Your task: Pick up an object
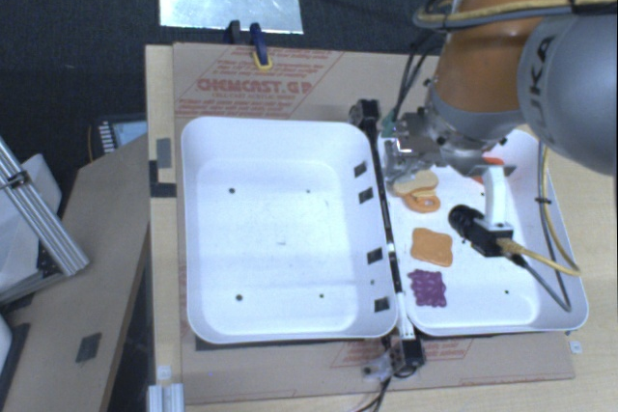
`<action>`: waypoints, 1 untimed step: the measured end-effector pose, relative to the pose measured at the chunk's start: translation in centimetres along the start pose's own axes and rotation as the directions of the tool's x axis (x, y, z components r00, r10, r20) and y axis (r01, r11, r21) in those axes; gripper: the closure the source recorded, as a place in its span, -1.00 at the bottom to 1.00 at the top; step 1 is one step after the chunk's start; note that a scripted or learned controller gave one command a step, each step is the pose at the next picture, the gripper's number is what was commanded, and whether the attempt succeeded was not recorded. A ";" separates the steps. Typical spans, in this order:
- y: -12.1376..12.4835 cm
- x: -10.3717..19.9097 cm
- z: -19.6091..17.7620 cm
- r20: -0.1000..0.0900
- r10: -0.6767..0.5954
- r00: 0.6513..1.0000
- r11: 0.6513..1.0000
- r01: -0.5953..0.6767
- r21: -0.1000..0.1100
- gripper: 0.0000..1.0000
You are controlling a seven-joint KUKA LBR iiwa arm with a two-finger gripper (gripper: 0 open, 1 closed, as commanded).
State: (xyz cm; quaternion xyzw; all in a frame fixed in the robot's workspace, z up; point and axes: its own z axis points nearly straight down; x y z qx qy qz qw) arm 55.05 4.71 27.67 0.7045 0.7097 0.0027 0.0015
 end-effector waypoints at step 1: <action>-1.7 2.8 -6.2 0.000 0.000 1.000 1.000 0.000 -0.001 1.00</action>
